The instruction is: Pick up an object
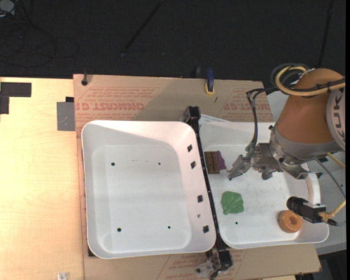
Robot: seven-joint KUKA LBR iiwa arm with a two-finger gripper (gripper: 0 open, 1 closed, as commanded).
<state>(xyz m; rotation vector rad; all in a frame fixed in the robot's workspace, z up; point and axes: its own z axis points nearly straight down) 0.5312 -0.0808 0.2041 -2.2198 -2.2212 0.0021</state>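
Gripper point(238, 171) above green object point(232, 203), right bin point(262, 238)

A pale wooden bench top point(29, 179) is seen at the left, marked with black patches point(11, 93); brown printed cardboard point(134, 101) is laid beneath the bins, and a blue clamp point(210, 80) is fixed at its far edge. The ground behind is left in darkness; loose cables point(14, 2) are faintly made out there.
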